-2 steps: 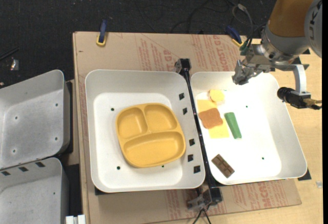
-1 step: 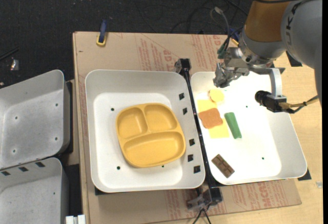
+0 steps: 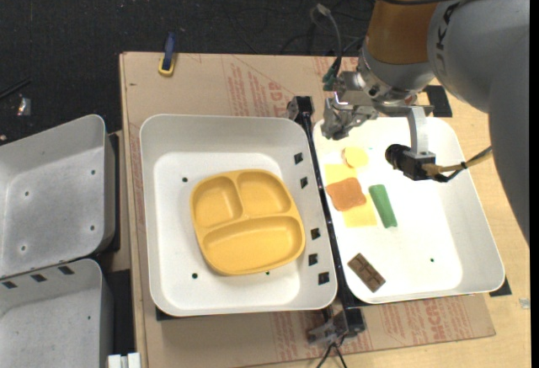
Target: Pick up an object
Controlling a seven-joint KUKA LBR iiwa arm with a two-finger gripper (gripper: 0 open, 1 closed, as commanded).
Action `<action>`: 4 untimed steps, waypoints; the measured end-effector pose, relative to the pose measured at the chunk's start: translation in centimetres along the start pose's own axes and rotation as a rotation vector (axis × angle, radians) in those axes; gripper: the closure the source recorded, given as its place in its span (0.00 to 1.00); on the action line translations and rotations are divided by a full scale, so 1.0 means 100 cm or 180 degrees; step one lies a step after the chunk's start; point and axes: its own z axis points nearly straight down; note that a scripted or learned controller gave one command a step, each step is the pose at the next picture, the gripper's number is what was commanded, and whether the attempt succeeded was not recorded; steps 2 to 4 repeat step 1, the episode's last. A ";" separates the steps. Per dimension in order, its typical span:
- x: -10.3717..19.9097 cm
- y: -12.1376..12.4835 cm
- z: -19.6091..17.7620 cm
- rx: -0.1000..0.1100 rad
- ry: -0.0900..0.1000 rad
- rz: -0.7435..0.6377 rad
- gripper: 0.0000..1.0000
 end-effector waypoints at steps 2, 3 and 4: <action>0.051 0.005 0.017 0.0007 -0.0001 0.0002 1.00; 0.051 0.005 0.017 0.0007 -0.0001 0.0002 1.00; 0.051 0.005 0.017 0.0007 -0.0001 0.0002 1.00</action>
